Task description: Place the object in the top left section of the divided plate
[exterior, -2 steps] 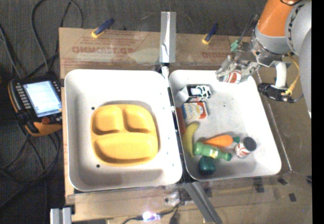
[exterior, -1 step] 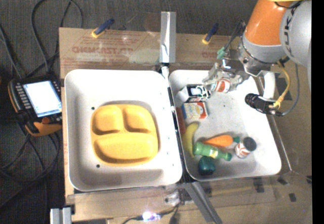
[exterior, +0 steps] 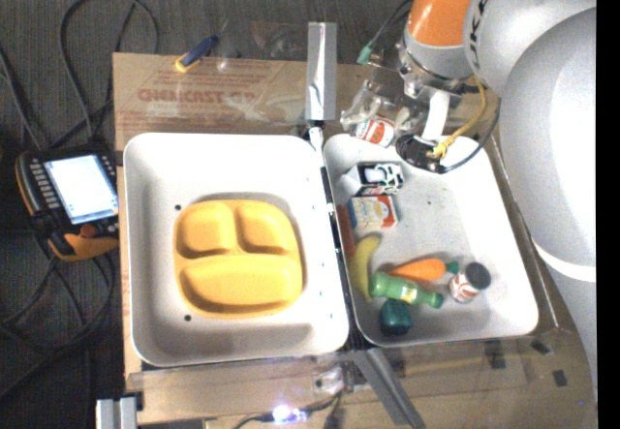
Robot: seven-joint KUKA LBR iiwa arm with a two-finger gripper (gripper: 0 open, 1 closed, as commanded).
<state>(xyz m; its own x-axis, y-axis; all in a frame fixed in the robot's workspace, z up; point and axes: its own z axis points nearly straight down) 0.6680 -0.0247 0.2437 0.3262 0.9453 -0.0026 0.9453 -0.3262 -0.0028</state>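
Big grey arm housing (exterior: pixel 567 127) looms nearest the lens, orange band (exterior: pixel 446 6) above the wrist. Claw (exterior: pixel 387 127) hangs at the far rim of the right bin (exterior: pixel 513 311), low over a small red-and-white can (exterior: pixel 376 133). Whether the claw is open, or has anything in hand, cannot be told; wrist and cables hide it. Just toward the camera from the claw: black-and-white piece (exterior: pixel 380 173), small carton (exterior: pixel 373 212). Further that way: banana (exterior: pixel 362 262), carrot (exterior: pixel 421 270), green bottle (exterior: pixel 407 290). The divided plate (exterior: pixel 237 258) lies well off to the claw's left, in the left bin (exterior: pixel 145 185), all sections bare. Likely risk: can sits tight against the bin wall, so a grasp could slip or clip the rim.
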